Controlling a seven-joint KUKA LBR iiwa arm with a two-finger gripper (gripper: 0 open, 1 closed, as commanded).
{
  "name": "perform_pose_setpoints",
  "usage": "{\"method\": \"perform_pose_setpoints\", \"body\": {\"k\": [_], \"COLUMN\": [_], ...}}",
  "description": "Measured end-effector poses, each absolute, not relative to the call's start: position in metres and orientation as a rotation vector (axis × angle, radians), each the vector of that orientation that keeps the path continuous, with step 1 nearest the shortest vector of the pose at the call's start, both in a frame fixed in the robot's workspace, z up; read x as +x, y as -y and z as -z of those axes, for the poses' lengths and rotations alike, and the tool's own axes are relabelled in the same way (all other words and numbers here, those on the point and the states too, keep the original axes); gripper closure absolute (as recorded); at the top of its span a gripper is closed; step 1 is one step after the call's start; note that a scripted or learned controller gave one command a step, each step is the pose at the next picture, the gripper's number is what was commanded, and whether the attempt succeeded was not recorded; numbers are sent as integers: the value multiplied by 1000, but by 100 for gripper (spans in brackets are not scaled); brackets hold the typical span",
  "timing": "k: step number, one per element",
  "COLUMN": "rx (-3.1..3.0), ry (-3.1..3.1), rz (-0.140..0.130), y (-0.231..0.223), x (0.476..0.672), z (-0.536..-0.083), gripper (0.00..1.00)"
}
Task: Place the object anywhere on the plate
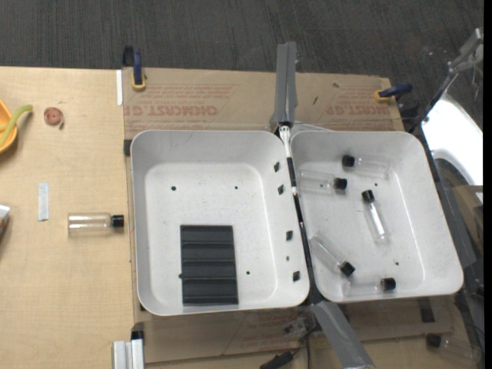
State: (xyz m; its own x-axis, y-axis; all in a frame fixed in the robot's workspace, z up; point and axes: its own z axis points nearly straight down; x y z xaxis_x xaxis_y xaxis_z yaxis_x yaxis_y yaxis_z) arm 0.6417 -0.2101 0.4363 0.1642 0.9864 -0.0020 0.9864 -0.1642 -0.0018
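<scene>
Task thing not picked yet. Candidates are five clear plastic vials with black caps, all loose on the floor of the right white bin (430, 206).
- One upper vial (367, 167) lies roughly across the view, cap at its left end.
- A second vial (319, 180) lies just below it, cap at its right end.
- The middle vial (375, 220) has its long axis near upright in the view, cap at the top. It is clear of the others, so likely the easiest grab.
- The lower-left vial (330, 254) lies diagonally.
- The last vial (370, 286) rests against the near wall.

Target is the black ribbed rectangular plate (207, 265), flat in the near part of the left white bin (154, 160), nothing on it.

A pale curved body at the right edge (453, 125) is probably the arm. The end effector's state cannot be told.

Key relation: the vials sit on the arm's side, and the plate lies view-left across the wall between the bins. The carry therefore runs right to left and must lift over that wall.

One more clear vial (94, 221) lies on the wooden worktop (69, 298), outside the bins.
</scene>
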Motion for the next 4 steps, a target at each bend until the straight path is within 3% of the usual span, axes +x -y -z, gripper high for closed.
{"method": "perform_pose_setpoints", "body": {"k": [1,2,3,4], "rx": [-2572,-2714,-2933,-2952], "ry": [1802,1581,1120,1070], "rz": [-7,-6,-9,-10], "y": [155,207,125,189], "x": [656,659,659,643], "z": [-439,-440,-439,-439], "gripper": [0,0,0,0]}}
